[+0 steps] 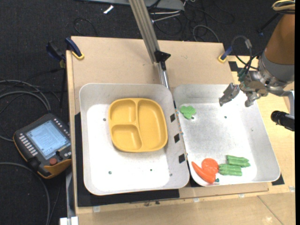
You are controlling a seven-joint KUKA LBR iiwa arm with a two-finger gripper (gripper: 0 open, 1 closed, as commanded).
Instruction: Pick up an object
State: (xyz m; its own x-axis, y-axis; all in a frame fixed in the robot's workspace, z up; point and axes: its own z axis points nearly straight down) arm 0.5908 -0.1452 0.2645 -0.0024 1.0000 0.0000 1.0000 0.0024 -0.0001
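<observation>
My gripper (239,97) hangs over the far right part of the right bin (253,130), open, with nothing between its fingers (228,95). A small light-green leafy toy (188,112) lies at the bin's far left, well left of the gripper. Along the bin's near edge rest a red tomato (210,166), an orange carrot (201,172) beside it, and two green pea pods (234,165) to their right. A yellow divided plate (138,124) sits in the left bin (93,149).
A metal pole (147,27) slants down to the wall between the bins. A teach pendant (44,144) and cables lie on the floor at the left. Yellow clamps (77,54) grip the bench's far corners.
</observation>
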